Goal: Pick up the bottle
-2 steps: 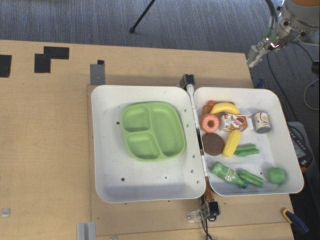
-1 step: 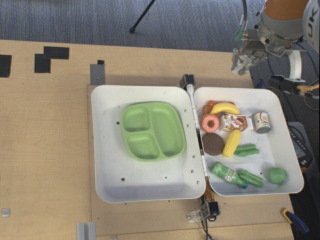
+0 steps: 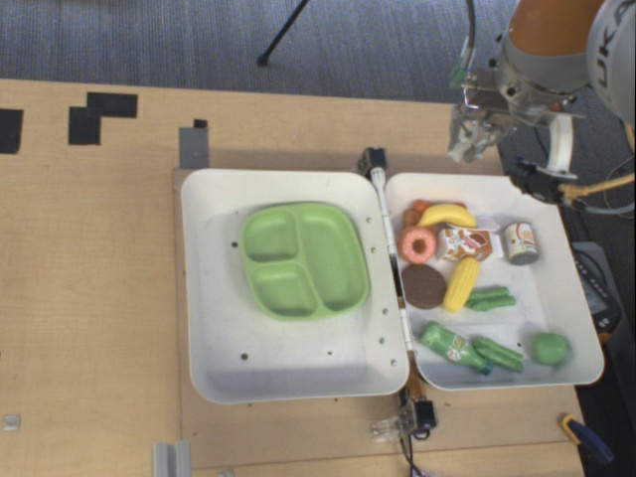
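The bottle (image 3: 452,345) is green with a label and lies on its side near the front edge of the right bin (image 3: 561,266), neck pointing right. My gripper (image 3: 471,143) hangs high beyond the bin's far rim, well away from the bottle. It looks open, with nothing between its fingers.
Crowding the right bin are a banana (image 3: 445,214), pink donut (image 3: 417,244), brown cookie (image 3: 425,284), corn cob (image 3: 460,282), snack box (image 3: 467,241), can (image 3: 519,241), green pods (image 3: 489,298) and a green ball (image 3: 550,347). A green pod (image 3: 503,355) touches the bottle. The left bin (image 3: 214,346) holds a green divided plate (image 3: 303,259).
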Controlling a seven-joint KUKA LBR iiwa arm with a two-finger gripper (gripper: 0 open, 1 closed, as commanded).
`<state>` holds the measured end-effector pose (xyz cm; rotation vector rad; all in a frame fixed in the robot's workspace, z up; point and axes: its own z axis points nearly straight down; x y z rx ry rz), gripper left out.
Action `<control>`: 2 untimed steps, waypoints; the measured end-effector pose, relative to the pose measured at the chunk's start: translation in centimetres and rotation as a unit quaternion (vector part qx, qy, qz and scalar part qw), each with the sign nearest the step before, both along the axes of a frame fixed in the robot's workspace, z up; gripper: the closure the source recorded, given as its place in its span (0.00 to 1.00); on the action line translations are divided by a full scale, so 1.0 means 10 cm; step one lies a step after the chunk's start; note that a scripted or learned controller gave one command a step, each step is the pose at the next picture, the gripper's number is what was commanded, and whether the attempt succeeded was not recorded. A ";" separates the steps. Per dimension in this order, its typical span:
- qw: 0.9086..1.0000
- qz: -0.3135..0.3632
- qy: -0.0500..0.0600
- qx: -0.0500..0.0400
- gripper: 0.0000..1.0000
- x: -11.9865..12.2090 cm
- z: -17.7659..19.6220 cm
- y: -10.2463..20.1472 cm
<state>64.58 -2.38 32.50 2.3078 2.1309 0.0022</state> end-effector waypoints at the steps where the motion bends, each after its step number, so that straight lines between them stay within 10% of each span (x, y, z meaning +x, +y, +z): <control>1: 0.996 -0.092 0.000 0.000 1.00 -0.16 0.09 -0.14; 2: 0.977 -0.215 0.001 0.000 1.00 -0.09 -0.06 0.15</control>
